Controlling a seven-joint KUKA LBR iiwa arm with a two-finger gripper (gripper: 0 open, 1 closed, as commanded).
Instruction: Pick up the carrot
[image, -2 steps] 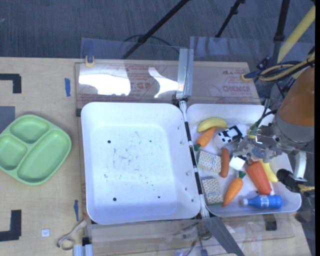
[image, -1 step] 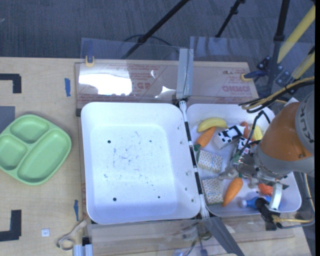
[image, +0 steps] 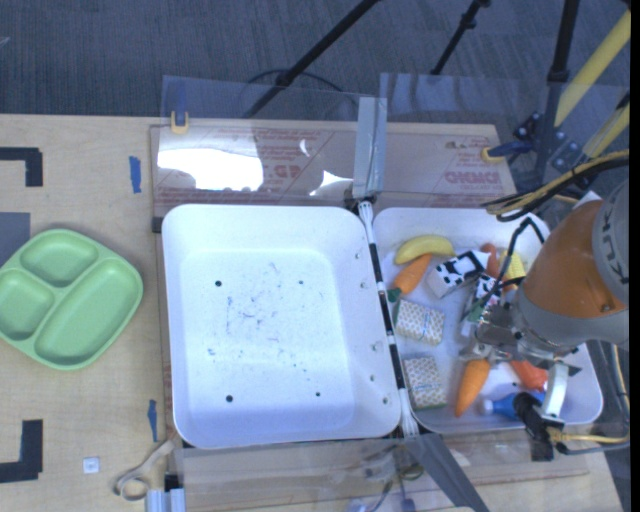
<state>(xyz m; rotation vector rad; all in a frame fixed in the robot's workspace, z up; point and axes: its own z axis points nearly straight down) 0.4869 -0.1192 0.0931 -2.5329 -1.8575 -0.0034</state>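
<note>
1. On the pale wooden worktop (image: 90, 420), two shallow white bins are sitting side by side: the left bin (image: 200, 240) is showing faint blue scribbles and a few dark dots on its floor, and the right bin (image: 590, 400) is holding a clutter of small toys.
2. Beyond the worktop's far edge, dark grey floor is showing, with black stand legs and a yellow pole crossing it; clear plastic panels are standing behind the bins.
3. Near the left edge, a green divided plate (image: 65, 297) with rounded corners is resting on the wood, and black and blue tape marks are dotting the surface.
4. Near the front of the right bin, the carrot (image: 471, 385) is lying with its long axis running steeply front to back, its narrow tip pointing toward the front rim and its wider end reaching up under the gripper.
5. Its skin is looking smooth, orange and tapered like moulded plastic.
6. Directly above that wider end, the gripper (image: 488, 338) is hanging from the grey arm with its orange band (image: 568, 270); whether it is clenched or released cannot be told.
7. Farther back are a yellow banana (image: 424, 246), a second orange carrot-like piece (image: 411, 274), and two speckled square blocks (image: 420, 322).
</note>
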